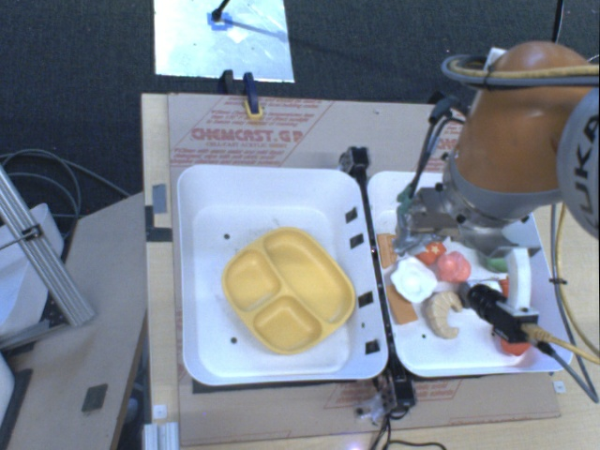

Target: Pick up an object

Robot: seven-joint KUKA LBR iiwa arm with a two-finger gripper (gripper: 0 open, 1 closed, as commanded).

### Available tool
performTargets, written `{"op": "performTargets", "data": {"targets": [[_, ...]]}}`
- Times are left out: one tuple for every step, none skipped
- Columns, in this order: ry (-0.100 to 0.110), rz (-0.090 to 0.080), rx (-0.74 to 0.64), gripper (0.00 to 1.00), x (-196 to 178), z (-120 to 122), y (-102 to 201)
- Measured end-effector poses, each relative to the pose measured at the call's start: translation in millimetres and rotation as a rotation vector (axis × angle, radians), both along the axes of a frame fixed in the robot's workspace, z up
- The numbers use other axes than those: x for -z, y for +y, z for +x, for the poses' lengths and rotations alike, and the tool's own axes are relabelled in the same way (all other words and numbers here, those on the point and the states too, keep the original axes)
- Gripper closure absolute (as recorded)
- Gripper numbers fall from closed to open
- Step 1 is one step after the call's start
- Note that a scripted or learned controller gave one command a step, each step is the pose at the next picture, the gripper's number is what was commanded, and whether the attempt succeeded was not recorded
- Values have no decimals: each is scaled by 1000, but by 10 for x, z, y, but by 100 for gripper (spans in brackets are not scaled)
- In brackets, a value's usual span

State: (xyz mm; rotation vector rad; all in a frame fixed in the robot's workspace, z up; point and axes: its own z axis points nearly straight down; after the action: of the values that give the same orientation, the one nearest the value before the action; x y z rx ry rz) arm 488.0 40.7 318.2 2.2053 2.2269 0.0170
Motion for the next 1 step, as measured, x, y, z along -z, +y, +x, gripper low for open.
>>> {"op": "performTargets", "data": {"targets": [[11,-2,5,0,63,-9,-22]]}}
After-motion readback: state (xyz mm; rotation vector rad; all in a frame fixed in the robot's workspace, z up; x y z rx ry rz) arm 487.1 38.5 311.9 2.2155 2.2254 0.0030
